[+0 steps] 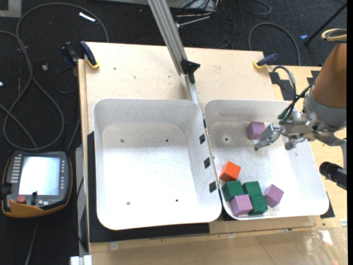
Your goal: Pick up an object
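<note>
From my station I see the arm (pixel 331 87) reaching in from the right over the right bin (pixel 309 203); its hand (pixel 265 138) hangs low in the upper half of that bin, just beside a purple cube (pixel 255 130) that sits at the hand's upper left; I cannot tell whether they touch, and I cannot tell whether the hand is open or closed; nothing shows between its tips. Nearer the front of the same bin lies a cluster: an orange cube (pixel 230 171) close to the dividing wall; two green cubes (pixel 232 190) and (pixel 255 195) side by side below it; a purple block (pixel 241 204) against the front rim; another small purple cube (pixel 273 195) to the right of the green ones. The left bin (pixel 105 164) sits alongside on the desk (pixel 138 70); a teach pendant (pixel 36 184) rests on the floor to the left.
</note>
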`<state>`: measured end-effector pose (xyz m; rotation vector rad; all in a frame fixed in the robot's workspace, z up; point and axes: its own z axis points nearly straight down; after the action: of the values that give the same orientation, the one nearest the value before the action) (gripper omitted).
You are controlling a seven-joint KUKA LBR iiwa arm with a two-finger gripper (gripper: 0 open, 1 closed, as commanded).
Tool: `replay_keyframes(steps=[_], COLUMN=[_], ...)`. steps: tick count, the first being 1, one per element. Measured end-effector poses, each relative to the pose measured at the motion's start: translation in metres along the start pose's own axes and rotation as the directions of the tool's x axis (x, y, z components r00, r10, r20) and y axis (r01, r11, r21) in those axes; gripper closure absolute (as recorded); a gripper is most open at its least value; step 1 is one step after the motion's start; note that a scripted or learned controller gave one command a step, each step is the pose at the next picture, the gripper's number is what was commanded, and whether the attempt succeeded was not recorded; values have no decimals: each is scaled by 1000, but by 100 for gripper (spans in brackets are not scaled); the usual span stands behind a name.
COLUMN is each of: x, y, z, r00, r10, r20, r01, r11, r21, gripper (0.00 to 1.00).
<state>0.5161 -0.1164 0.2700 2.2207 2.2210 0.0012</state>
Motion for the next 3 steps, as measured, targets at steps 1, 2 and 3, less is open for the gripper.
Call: replay_keyframes(steps=[1,2,3], x=[-30,-47,-47], y=[49,132,132], z=[72,159,144], r00=[1000,1000,1000], r10=[2,-3,-5], r20=[1,2,3], r01=[-2,3,5], r11=[1000,1000,1000], r21=[5,3,-1], gripper=[0,0,100])
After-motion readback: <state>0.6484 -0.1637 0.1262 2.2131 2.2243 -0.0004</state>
